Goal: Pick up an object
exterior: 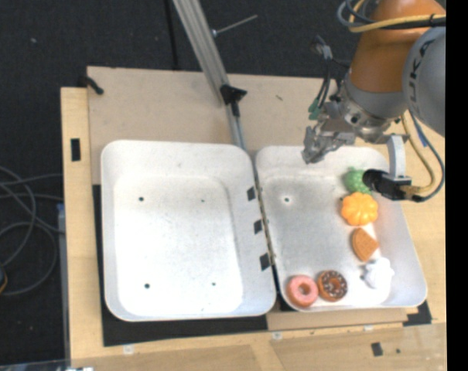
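My gripper (314,151) hangs over the far edge of the right bin (311,230), with nothing visible between its fingers. Along the bin's right side lie a green object (355,181), an orange pumpkin-shaped toy (360,209) and a brown cookie-like piece (364,244). A white object (377,272) sits near the right front corner. By the front wall rest a pink donut (302,290) and a chocolate donut (332,285). The gripper is left of the green object and apart from it.
The left bin (175,230) stands beside the right one, joined by black clips (258,226). A slanted metal pole (206,52) rises behind the bins. Cables (17,199) lie off the bench at the left. A black connector (384,184) hangs from the arm near the green object.
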### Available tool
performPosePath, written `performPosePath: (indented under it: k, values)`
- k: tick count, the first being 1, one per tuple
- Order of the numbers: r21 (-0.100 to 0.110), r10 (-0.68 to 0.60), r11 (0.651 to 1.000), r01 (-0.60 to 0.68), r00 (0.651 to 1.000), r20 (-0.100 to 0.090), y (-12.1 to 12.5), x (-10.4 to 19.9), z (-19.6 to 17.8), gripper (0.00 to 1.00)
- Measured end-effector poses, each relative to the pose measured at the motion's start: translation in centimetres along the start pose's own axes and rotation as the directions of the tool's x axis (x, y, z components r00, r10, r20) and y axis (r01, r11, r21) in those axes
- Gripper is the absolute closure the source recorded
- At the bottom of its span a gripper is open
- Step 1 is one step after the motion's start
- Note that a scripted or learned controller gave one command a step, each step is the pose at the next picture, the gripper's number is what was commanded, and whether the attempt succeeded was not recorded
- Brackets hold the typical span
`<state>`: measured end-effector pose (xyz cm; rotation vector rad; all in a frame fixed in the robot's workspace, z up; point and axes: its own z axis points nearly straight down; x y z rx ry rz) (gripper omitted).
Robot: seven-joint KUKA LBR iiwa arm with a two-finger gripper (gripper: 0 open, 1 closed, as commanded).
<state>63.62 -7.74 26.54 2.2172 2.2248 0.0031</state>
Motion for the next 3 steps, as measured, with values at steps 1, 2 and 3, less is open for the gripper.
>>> performPosePath:
  k: [1, 2, 3]
  values:
    - [0.001, -0.001, 1.0, 0.001, 1.0, 0.0, -1.2, 5.7, -0.2, 1.0]
    - [0.002, 0.001, 1.0, -0.001, 1.0, 0.0, -3.2, 10.5, 1.4, 1.0]
    - [0.001, 0.0, 1.0, 0.0, 1.0, 0.0, -5.0, 16.3, 2.0, 1.0]
